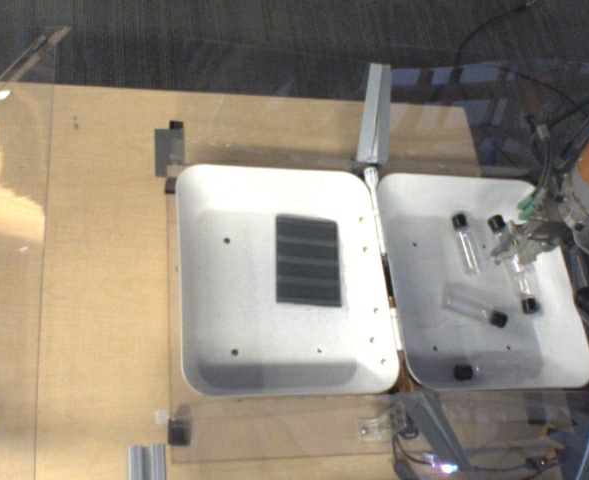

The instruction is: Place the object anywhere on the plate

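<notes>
— Several clear vials (466, 243) lie in the right bin (414, 268); dark plate (308, 260) in the left bin (214, 298) bare.
— End effector (522, 240) hovers over them; grip, honestly, can't tell. Nothing placed yet.

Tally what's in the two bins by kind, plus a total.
Dark ribbed plate, left bin: 1
Clear vials with black caps, right bin: 4
Loose black cap, right bin: 1
Total: 6; the vial near the gripper is partly hidden.

We see a dark ribbed rectangular plate (308, 260) lying flat in the middle of the left bin (214, 358), while several clear black-capped vials (465, 244) lie scattered in the right bin (564, 368).
</notes>
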Controlling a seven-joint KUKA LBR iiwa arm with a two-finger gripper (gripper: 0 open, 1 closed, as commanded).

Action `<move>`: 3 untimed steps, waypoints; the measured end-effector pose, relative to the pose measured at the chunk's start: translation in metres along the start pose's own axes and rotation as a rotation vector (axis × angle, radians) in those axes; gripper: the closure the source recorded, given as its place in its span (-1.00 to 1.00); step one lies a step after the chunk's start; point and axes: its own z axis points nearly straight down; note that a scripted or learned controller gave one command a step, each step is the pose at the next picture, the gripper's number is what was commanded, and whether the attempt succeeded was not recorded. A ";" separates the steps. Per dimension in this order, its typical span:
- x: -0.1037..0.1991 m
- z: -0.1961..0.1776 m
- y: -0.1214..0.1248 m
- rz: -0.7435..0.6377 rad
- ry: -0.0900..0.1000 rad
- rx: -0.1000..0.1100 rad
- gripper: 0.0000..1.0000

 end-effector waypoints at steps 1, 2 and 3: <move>0.051 -0.014 0.044 -0.747 -0.001 -0.004 1.00; 0.163 -0.074 0.074 -0.628 0.000 -0.005 1.00; 0.185 0.013 0.120 -0.082 0.001 0.003 1.00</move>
